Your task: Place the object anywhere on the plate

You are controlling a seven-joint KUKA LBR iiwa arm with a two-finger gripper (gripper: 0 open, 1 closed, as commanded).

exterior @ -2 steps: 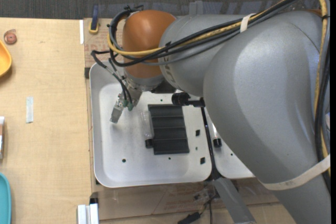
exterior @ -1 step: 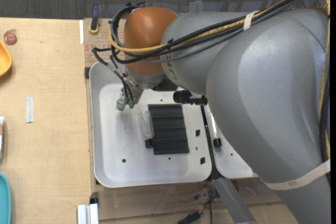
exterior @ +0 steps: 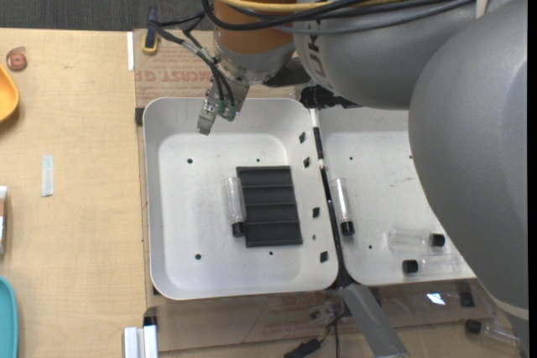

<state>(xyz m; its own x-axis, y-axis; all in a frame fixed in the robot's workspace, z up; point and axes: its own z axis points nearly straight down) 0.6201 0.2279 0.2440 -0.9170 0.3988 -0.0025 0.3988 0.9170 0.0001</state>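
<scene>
Arm over the left bin.
Black ridged block lies mid-bin, well apart from the fingers near the far rim; their opening unclear.

An orange dish and a teal item sit at the wooden bench's left edge.

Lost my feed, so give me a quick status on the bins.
End effector over left bin's far edge, nothing seen in it. Black ribbed block mid-bin, clear tube alongside. Clear tubes in right bin.
</scene>
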